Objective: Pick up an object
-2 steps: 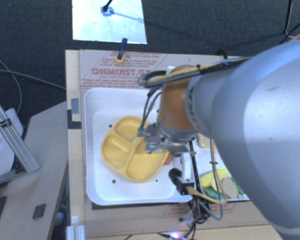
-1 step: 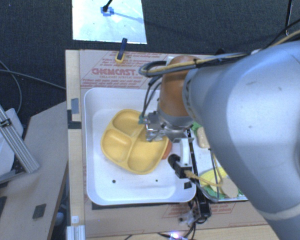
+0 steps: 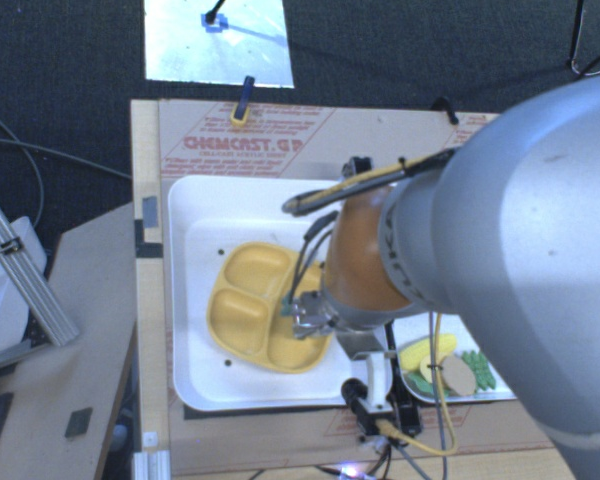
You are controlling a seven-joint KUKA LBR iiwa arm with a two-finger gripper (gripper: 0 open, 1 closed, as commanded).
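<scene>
A yellow divided plate [image 3: 248, 305] lies in the left white bin [image 3: 195, 218], a little right of its middle. The grey arm with its orange band [image 3: 365, 258] reaches in from the right and hangs over the plate's right part. My gripper [image 3: 302, 318] sits low at the plate's right edge; the wrist hides its fingertips. A corn cob [image 3: 430, 351], a tan round piece [image 3: 458, 376] and a green piece [image 3: 480, 370] lie in the right bin, mostly covered by the arm.
The bins rest on a brown board [image 3: 250, 138] with red print. A blue and yellow clamp [image 3: 243, 103] stands at the board's far edge. A metal rail [image 3: 25, 278] leans at the left. Cables [image 3: 400, 433] hang near the front edge.
</scene>
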